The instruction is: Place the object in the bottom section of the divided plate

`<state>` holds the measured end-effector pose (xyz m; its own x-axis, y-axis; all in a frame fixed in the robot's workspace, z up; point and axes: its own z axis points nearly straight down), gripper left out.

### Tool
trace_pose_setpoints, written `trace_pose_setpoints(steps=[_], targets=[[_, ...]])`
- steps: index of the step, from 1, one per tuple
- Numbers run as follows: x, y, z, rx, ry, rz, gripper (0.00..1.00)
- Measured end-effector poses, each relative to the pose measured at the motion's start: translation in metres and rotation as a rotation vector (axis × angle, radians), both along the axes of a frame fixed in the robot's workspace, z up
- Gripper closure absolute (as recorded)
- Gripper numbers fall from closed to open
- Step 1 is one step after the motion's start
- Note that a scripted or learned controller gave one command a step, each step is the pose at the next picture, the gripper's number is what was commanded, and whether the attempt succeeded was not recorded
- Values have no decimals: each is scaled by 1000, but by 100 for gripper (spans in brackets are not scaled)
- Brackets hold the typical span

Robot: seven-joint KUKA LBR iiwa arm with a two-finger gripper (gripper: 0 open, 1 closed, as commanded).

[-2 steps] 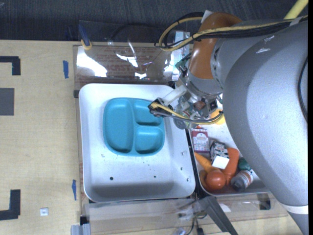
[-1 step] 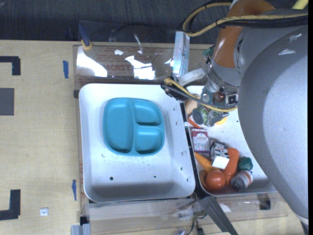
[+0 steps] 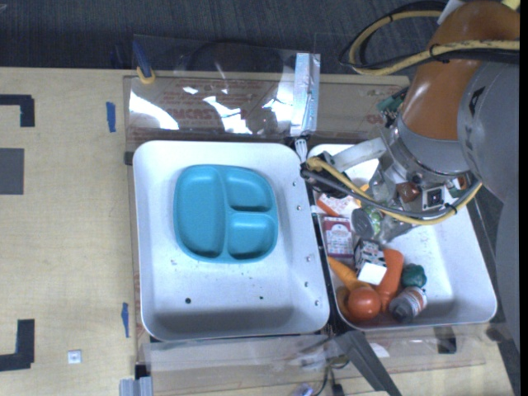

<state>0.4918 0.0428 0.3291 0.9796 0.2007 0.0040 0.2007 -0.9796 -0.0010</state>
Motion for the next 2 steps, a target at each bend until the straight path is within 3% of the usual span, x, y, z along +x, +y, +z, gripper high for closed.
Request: trace_pose_setpoints(steps=[1, 2], targets=[[8, 164, 39, -1, 2, 6, 100], [35, 100, 54, -3, 1, -6, 100]])
